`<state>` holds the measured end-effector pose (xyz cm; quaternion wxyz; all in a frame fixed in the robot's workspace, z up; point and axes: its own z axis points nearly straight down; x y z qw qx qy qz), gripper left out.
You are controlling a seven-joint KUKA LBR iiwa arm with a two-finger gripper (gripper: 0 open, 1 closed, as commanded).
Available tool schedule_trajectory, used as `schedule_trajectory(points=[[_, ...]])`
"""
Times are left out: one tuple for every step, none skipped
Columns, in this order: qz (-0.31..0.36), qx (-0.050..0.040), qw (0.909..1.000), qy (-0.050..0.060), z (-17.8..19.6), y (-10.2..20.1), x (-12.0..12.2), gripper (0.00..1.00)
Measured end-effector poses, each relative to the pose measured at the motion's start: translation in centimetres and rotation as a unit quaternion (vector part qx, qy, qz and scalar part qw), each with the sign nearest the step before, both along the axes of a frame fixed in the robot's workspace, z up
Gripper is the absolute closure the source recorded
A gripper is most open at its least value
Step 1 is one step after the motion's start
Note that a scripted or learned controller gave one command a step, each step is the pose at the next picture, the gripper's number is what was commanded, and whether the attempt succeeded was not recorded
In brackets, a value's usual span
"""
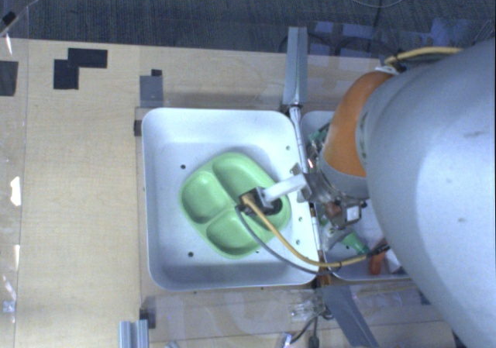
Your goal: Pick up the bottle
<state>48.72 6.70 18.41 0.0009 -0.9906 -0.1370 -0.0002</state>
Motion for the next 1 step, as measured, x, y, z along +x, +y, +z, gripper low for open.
schedule_trajectory(points=[[0.001,-0.0003,1.0,0.0,-0.02,-6.49,0.02,0.0]])
